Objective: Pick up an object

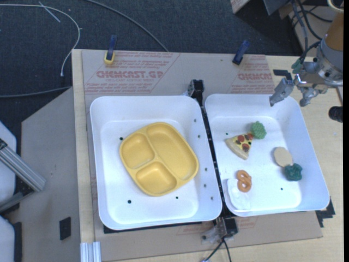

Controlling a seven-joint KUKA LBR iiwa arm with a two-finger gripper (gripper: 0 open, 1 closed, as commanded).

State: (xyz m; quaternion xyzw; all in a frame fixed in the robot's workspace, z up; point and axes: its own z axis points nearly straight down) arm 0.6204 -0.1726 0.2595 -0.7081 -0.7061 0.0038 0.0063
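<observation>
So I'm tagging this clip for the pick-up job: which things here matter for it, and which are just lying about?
For the job: gripper, open, above the right bin; in that bin, pizza slice, pretzel, cookie, two broccoli pieces.

Lying about: yellow tray in the left bin, clamps, cables.

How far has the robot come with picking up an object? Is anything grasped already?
Nothing looks done yet: the pizza slice, pretzel, cookie and both broccoli pieces lie in the right bin. The gripper is open above that bin's far edge, holding nothing. Descent, grasp and lift remain.
</observation>
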